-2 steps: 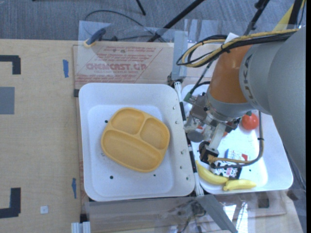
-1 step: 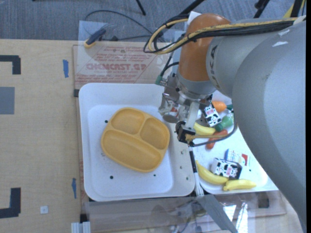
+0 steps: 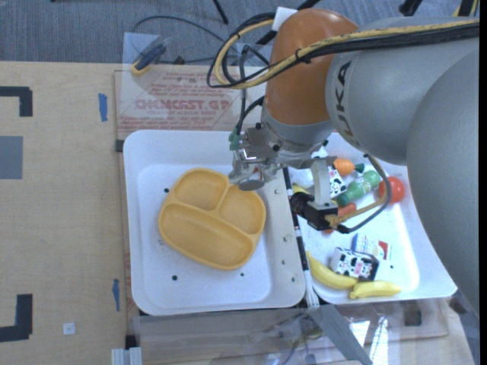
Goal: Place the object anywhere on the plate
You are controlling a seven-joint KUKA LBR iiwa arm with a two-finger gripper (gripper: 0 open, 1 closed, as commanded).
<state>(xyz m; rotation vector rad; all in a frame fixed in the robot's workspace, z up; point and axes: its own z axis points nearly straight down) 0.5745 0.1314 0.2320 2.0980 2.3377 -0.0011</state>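
- My arm (image 3: 396, 90), grey with an orange band (image 3: 304, 59), reaches in from the right and covers the upper part of the right bin (image 3: 426, 265).
- My hand (image 3: 249, 175) hangs over the upper right rim of the plate (image 3: 211, 217), near the wall between the 2 bins; whether it is spread or pressed together, I cannot tell, and I see nothing pinched in it.
- The plate is yellow, with 3 compartments, and lies in the left bin (image 3: 144, 204).
- The objects lie in the right bin, apart from my hand and to its right: a banana (image 3: 338, 277) near the front edge, a small black-and-white cow-patterned carton (image 3: 356, 265) just behind it, and a red ball (image 3: 396, 189) and green and orange pieces (image 3: 356, 188) close under my arm.
- The surface (image 3: 53, 226) left of the bins is tan, with blue tape marks.
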